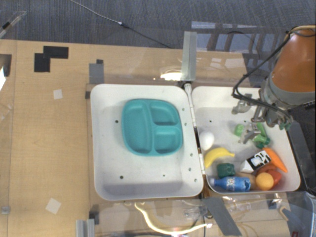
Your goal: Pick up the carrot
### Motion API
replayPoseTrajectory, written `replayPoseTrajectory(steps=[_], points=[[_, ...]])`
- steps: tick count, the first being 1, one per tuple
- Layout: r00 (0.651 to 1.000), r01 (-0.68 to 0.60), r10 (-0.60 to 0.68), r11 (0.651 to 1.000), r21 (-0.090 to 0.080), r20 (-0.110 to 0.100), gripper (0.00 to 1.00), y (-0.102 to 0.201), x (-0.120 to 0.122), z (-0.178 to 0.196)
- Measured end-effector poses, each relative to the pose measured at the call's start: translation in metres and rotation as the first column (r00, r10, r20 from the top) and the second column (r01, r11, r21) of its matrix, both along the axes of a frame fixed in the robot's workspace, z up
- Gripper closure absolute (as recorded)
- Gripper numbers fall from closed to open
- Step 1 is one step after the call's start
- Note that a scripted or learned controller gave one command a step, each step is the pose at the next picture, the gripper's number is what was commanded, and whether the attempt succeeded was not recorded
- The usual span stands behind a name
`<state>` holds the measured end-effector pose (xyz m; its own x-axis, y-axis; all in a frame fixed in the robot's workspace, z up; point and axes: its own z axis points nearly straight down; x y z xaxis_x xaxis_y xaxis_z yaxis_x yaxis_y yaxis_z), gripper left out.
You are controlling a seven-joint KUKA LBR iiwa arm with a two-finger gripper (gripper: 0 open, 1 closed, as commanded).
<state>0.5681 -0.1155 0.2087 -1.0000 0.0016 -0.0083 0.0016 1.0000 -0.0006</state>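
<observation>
Gripper [255, 132] hangs over a green item [257, 137], beside the carrot [275, 159].

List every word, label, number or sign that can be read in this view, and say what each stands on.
No text reads clearly.
Black-and-white box in the right bin: white marks on black, too blurred to read.
Blue bottle: pale label patches, too small to read.
Black shapes on the bench: plain blocks, no lettering.
</observation>
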Motion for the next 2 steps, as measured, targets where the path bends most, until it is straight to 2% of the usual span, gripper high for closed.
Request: replayPoseTrajectory(steps=[1, 2], points=[[0.992, 0.128, -0.128, 0.992, 0.003, 0.003, 0.0, 0.064, -0.063, 0.053], [0.905, 0.426, -0.426, 0.905, 0.004, -0.005, 0.0, 0.12, -0.06, 0.001]])
